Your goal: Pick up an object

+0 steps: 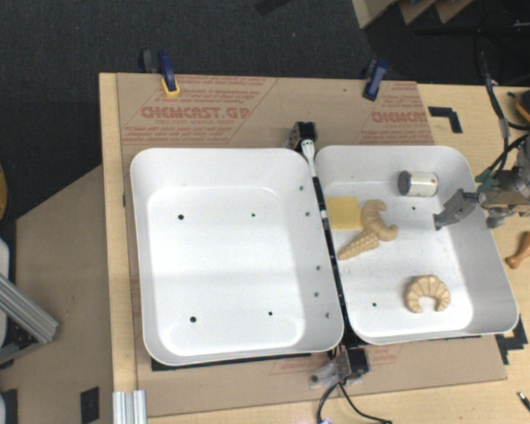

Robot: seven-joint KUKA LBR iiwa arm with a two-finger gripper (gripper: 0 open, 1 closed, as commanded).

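Hovering at the right rim of the right bin [477, 263], the gripper [450, 212] shows grey fingers with nothing between them; how wide they stand, I cannot tell. Nearest candidate: the small cylinder [418, 183], just up and to the view's left of it, long axis lying roughly left-right. The croissant [427, 293] sits well below, and the cone [366, 233] and yellow block [342, 212] lie farther left, against the divider.

Two blue clamps [168, 71] [374, 79] on the printed brown board's [247, 113] far edge.
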